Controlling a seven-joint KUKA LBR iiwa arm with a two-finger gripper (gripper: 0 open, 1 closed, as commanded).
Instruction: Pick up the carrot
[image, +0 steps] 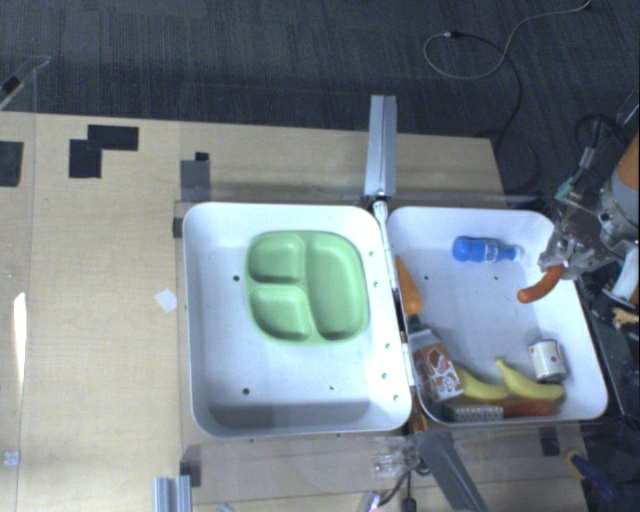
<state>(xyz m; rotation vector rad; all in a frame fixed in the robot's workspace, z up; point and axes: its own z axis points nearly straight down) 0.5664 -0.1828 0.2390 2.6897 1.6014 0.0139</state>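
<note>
Carrot (407, 285) against right bin (470, 300) left wall, snack pack (436, 368) near.

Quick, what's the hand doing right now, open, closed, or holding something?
Hand: at the right bin's right edge, with an orange-red sausage-shaped item at its tip; whether it's gripped cannot be told. The carrot lies untouched.

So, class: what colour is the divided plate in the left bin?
Light green. The divided plate shows plainly in the camera view, lying in the white left bin.
</note>
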